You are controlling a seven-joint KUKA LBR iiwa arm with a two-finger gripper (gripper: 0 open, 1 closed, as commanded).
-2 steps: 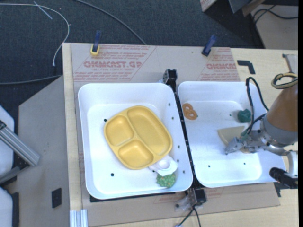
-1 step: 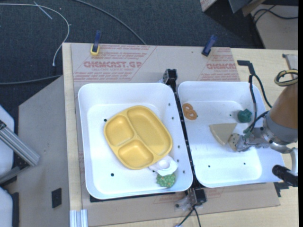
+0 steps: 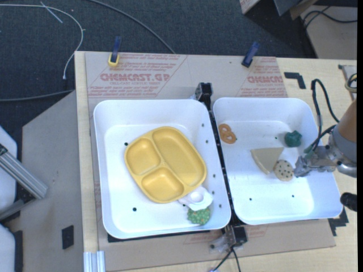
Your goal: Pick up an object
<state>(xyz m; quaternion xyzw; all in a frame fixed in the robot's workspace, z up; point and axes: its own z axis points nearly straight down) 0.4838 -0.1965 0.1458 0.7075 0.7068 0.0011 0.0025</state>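
Observation:
In the right bin (image 3: pixel 266 207), a round speckled cookie (image 3: pixel 283 169) lies against a tan wedge-shaped slice (image 3: pixel 265 158). A small teal piece (image 3: pixel 293 138) sits near the bin's right wall, and a brown pretzel (image 3: pixel 227 134) rests at its upper left. My gripper (image 3: pixel 302 168) reaches in from the right, low in the bin, just to the right of the cookie and very close to it. I see nothing lifted in it.
The left bin (image 3: pixel 113 152) holds a yellow divided plate (image 3: pixel 164 163), with a white fried-egg piece (image 3: pixel 196 197) and a green broccoli piece (image 3: pixel 199 215) at its lower edge. Black cables (image 3: pixel 319 103) run along the right bin's far right side.

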